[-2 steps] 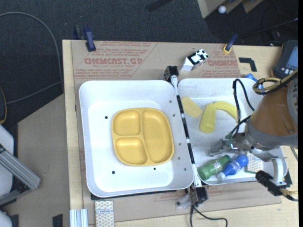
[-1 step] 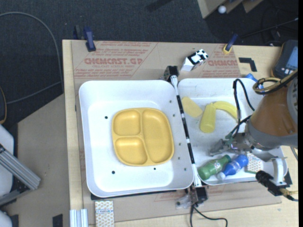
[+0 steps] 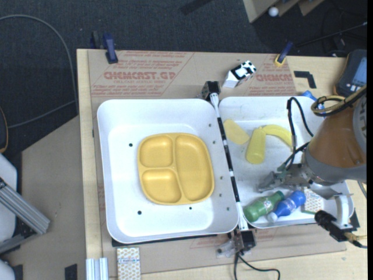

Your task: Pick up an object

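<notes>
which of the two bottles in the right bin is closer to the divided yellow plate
The green bottle. It lies nearer the bin's left wall, toward the plate; the blue bottle lies beside it on the far side, closer to the gripper.

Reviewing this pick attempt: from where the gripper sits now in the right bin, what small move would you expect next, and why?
Probably a short descent toward the near corner. The gripper hangs in the right bin just above the green bottle and blue bottle, with nothing visible between its fingers. The yellow banana lies farther back, so the bottles seem the closer target.
</notes>
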Tool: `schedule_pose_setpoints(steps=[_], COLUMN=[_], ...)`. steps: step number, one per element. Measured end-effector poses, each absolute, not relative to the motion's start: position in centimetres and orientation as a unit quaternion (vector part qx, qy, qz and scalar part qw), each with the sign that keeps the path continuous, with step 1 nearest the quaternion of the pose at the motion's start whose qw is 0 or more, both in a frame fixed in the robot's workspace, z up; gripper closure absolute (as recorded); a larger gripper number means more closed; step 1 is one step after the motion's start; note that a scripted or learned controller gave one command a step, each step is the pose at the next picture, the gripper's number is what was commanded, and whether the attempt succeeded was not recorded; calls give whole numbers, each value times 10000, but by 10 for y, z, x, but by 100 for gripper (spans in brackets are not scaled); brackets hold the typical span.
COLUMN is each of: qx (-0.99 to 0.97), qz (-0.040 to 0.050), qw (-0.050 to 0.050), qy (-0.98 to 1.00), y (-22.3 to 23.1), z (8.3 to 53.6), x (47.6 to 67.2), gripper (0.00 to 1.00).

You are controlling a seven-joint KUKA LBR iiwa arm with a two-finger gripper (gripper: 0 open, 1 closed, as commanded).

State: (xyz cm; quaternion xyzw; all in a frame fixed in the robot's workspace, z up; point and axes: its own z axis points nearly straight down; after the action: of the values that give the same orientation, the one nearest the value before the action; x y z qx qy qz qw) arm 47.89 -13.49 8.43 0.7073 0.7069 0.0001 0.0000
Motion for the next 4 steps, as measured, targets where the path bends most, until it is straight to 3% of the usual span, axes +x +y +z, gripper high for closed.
schedule_pose_setpoints(steps=[4], qx=[7070], qz=[2], qw=[3], qy=[7072], y=[-140], z=[84], x=[479], gripper=[0])
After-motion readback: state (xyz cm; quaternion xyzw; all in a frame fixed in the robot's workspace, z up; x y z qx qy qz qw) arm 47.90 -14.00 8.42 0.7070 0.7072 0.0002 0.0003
